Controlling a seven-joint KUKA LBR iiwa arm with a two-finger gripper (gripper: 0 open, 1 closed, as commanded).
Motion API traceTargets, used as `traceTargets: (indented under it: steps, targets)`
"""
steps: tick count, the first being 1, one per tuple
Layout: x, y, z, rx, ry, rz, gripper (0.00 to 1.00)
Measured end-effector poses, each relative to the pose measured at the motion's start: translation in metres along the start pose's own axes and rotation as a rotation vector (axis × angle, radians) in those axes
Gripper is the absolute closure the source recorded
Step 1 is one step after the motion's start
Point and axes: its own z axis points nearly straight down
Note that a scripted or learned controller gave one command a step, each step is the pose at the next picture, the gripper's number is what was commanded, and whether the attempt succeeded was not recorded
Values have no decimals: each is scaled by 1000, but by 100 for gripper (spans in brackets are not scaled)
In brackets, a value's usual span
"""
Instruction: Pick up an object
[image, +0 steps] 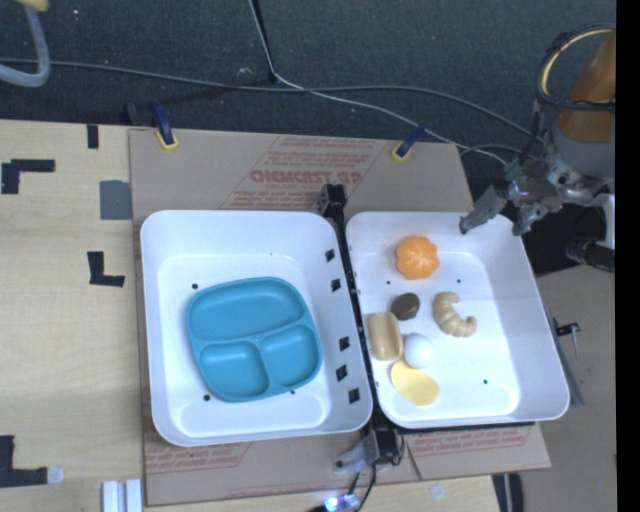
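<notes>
While the arm stands at the bench's 2 o'clock corner, the contents are listed by size.

Bench (60, 300): pale wood, with a brown cardboard sheet (300, 170) under both bins.
Left bin (165, 235): white, shallow, holding one item.
Right bin (520, 300): white, shallow, touching the left bin along a black clipped seam; holds six small items.
Divided plate (253, 338): blue, three compartments, lying flat at the left bin's centre.
Arm (585, 100): grey with an orange band, at 2 o'clock of the right bin.
Gripper (502, 214): over the right bin's rim at its 1 o'clock corner; two dark fingers spread apart, nothing between them.
Orange (417, 257): at 12 o'clock within the right bin, nearest the gripper, apart from it.
Croissant (454, 314): tan, curved, near the bin's centre.
Bread roll (384, 335): tan, oblong, at 9 o'clock, touching the white ball.
Yellow disc (414, 384): at 7 o'clock, just below the ball.
White ball (418, 351): between roll and disc.
Brown ball (405, 306): dark, just above the roll.
</notes>
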Motion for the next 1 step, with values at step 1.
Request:
traceTargets:
  steps: [1]
  targets:
    - [1,3,-9,-14,-4,-4,0]
